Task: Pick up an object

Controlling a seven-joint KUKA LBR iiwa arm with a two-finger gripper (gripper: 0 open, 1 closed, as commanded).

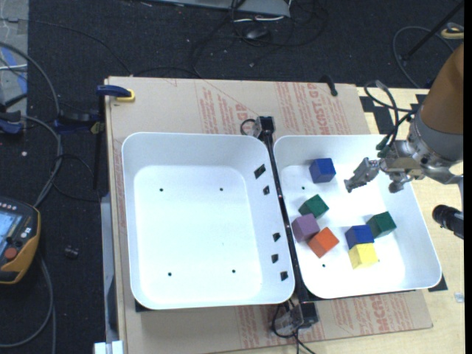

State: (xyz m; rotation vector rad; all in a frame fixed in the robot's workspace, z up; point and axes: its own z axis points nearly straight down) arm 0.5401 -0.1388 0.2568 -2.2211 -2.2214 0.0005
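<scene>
Cardboard-topped bench (192, 102) under me; my gripper (377, 174) hangs spread and empty over the right bin (420, 271). Blocks cluster at seven o'clock; the blue cube (322, 169) at nine may get nudged aside.

Yellow-black meter (15, 242) on floor left of bench; blue clamp (112, 92) at bench corner.

Left bin (147, 153): floor open throughout.
Right bin (413, 271): blocks (324, 240) crowd centre; far-right corner open.
</scene>
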